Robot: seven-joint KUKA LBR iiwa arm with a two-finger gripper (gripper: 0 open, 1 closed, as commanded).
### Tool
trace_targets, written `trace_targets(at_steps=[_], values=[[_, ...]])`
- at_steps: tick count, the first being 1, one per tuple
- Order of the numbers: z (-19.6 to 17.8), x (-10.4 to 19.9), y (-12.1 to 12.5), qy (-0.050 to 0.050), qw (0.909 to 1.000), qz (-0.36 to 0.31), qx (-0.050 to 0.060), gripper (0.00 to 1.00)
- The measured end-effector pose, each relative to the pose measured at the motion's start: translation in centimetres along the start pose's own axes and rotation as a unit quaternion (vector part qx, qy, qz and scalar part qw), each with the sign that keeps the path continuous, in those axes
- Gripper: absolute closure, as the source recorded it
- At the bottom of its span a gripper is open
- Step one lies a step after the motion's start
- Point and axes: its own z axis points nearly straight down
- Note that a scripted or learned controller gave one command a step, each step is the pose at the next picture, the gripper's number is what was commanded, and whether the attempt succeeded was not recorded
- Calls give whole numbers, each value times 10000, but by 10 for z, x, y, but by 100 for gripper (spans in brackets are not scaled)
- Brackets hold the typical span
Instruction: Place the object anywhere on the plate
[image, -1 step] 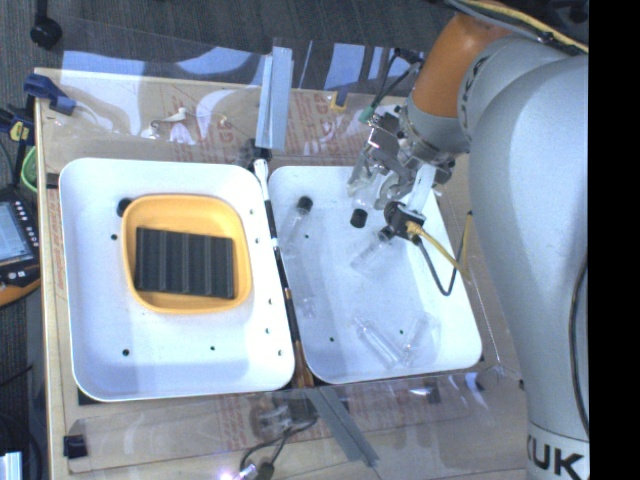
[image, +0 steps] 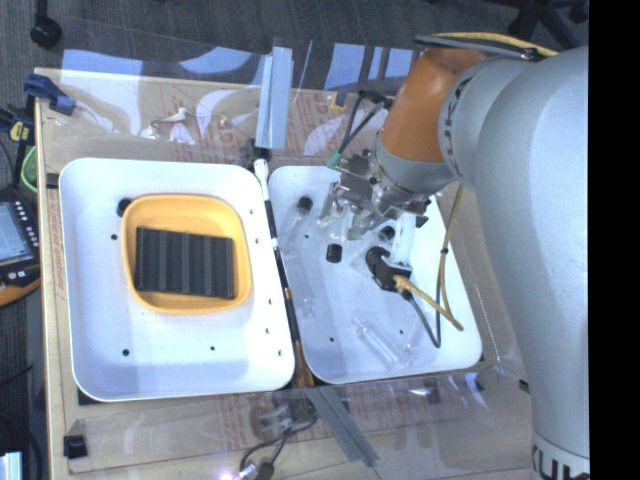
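Observation:
A yellow plate (image: 183, 209) with rounded corners lies in the left bin (image: 95, 358). On its middle rests a dark grey ribbed object (image: 187, 261), lying flat within the rim. My gripper (image: 348, 220) hangs over the upper part of the right bin (image: 345, 363), well to the right of the plate and apart from the ribbed object. The orange wrist band (image: 425, 108) sits above it, and the grey arm covers the bin's right side.
A black plug with a yellow cable (image: 420, 298) trails from the wrist across the right bin. A clear, hard-to-see item (image: 380, 340) lies near that bin's front. The raised divider (image: 275, 268) runs between the bins. A metal bar (image: 272, 98) stands behind.

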Motion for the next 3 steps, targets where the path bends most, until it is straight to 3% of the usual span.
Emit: trace_targets(at_steps=[1, 2, 3], values=[[-17, 41, -28, -3, 9990, -457, 5, 100], [-1, 115, -54, -7, 9912, -1322, -1, 100], [-1, 115, -53, -7, 9913, -1318, -5, 0]])
